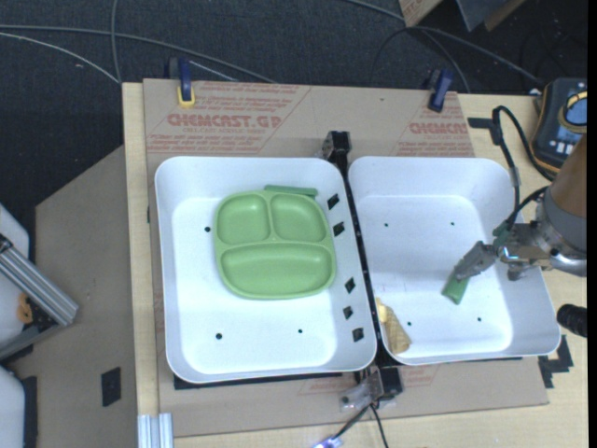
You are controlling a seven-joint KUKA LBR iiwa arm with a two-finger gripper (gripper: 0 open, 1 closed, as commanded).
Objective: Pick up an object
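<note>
A small green block [454,290], the task's thing, sits in the right bin [438,180] toward its right side, at the tip of the gripper [471,267], which reaches in from the right; whether the grey fingers grip it or merely touch it cannot be told. Nearer, at the right bin's near left corner, lies a tan crumpled scrap [395,329], well apart from the block. Farther left, the left bin [187,278] holds a green divided plate [274,245] with three compartments.
</note>
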